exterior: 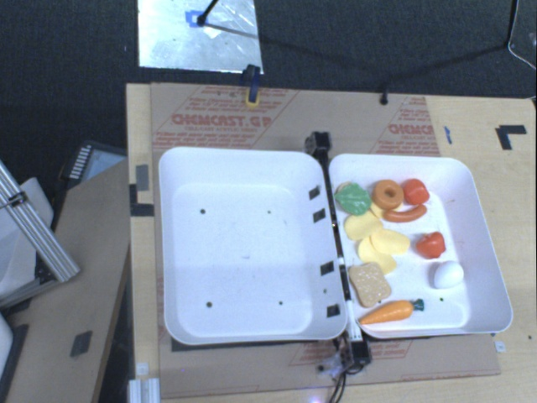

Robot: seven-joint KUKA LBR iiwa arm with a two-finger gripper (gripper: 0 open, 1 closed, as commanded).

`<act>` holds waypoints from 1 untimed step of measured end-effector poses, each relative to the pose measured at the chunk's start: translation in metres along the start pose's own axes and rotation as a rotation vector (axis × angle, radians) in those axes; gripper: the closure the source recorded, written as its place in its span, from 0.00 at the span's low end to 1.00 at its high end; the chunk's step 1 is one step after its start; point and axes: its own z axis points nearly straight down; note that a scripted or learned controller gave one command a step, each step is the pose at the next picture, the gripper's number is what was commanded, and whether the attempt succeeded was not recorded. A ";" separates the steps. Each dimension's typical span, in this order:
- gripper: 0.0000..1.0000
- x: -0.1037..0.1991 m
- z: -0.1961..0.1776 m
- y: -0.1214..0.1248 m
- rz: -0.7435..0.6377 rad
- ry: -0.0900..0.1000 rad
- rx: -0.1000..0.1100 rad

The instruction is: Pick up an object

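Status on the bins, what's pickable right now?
Toy food clustered in right bin: carrot, egg, donut, sausage, bread slice. All lying loose, nothing picked yet. Carrot and egg sit apart from the cluster, easiest access.

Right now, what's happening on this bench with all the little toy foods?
Nothing is being handled at this moment. Two shallow white bins sit side by side: the left bin and the right bin, which holds a cluster of toy food. Among it are a carrot, a white egg, a slice of bread, a doughnut, a sausage and a green lettuce piece. All lie untouched.
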 end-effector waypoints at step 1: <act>1.00 0.008 0.000 0.000 0.000 0.000 0.001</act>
